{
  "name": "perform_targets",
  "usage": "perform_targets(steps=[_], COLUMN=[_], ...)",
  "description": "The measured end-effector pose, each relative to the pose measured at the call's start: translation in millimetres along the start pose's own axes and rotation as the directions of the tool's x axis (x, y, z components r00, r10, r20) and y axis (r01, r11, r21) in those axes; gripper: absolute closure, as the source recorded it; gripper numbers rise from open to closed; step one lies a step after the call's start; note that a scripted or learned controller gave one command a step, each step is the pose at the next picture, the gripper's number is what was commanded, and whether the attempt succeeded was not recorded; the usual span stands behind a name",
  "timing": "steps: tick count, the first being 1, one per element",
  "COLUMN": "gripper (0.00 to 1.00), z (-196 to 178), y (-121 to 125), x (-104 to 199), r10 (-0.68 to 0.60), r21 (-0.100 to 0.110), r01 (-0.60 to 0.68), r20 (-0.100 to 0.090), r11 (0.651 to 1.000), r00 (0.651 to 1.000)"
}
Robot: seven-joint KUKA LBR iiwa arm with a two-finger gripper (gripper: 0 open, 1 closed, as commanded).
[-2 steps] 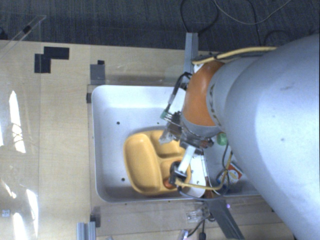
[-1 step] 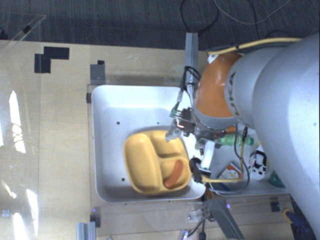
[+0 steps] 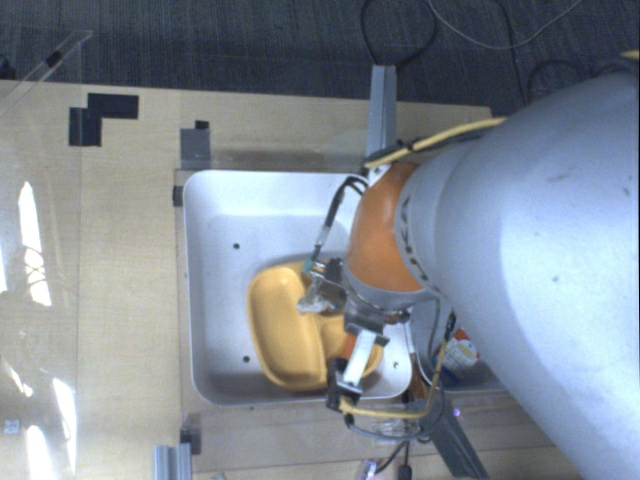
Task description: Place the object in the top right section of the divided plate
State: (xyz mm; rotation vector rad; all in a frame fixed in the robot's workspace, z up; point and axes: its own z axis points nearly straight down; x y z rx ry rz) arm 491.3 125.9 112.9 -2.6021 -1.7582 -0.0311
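One white bin (image 3: 215, 268) shows clearly, and one yellow divided plate (image 3: 285, 328) lies in it. One grey arm (image 3: 520, 268) with one orange band (image 3: 375, 238) reaches over them.

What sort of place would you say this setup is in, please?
Probably a robotics lab: a grey arm reaches over a white bin on a wooden bench, a yellow plate lies in the bin, and loose cables trail over carpet.

My arm (image 3: 540, 268) is grey (orange band (image 3: 375, 238) above the wrist). The plate (image 3: 285, 328) is yellow, the bin (image 3: 215, 268) white.
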Motion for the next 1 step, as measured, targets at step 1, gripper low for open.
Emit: perform_targets(steps=[1], gripper=[0.0], z=[-71.0], y=[13.7], x=[-12.5], r10=[-0.069], r21=[0.01], r01=[0.069], r20=[0.015], r11=[0.998], r00=[0.998])
